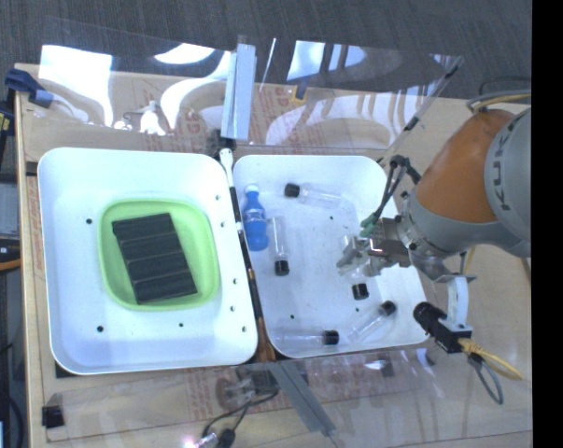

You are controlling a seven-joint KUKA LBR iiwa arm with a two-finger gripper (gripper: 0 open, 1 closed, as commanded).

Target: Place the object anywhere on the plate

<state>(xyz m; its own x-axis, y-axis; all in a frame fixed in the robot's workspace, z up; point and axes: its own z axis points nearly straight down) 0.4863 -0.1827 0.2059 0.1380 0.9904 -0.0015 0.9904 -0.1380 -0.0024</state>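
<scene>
Reaching in from the right, the grey arm with the orange band (468, 180) puts its two-finger gripper (354, 258) low over the right shallow white bin (356, 171); cannot tell how the gripper is set, and nothing visible is held in it. Five clear plastic vials with black caps lie scattered in that bin: one near the top (309, 193), one beside the bottle (278, 245), one just under the gripper (359, 290), one lower right (372, 318), one along the bottom wall (304, 341). A blue bottle (254, 217) lies by the left wall. The left white bin (62, 250) holds one lime-green square plate (113, 250) carrying one dark ribbed rectangular block (153, 257), well apart from the gripper.
</scene>
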